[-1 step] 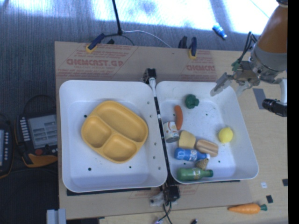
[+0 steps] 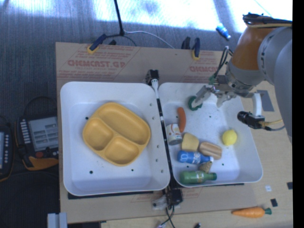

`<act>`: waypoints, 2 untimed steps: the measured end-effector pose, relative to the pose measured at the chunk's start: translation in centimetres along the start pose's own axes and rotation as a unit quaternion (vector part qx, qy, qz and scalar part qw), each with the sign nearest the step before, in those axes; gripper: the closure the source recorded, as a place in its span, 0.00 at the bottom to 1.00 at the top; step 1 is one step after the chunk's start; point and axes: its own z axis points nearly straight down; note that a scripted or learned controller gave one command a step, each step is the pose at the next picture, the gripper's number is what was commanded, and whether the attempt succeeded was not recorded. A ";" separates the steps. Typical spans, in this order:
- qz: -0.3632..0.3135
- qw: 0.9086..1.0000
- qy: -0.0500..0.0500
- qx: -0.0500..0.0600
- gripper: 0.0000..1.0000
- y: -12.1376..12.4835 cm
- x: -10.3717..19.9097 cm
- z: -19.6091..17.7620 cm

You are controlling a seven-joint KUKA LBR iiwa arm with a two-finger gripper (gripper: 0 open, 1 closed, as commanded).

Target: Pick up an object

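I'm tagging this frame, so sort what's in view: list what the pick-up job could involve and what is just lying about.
Belongs to the job:
gripper, above the right bin
In that bin: green ring, small carrot, can, lemon, blue bottle, green bottle

Just lying about:
yellow divided plate in the left bin
carrot on the bench

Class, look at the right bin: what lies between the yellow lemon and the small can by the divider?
In the camera view, between the lemon and the can lie a tan block and a bread-like roll.
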 end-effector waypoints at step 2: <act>0.000 1.000 -0.005 -0.014 0.00 -3.3 5.0 6.7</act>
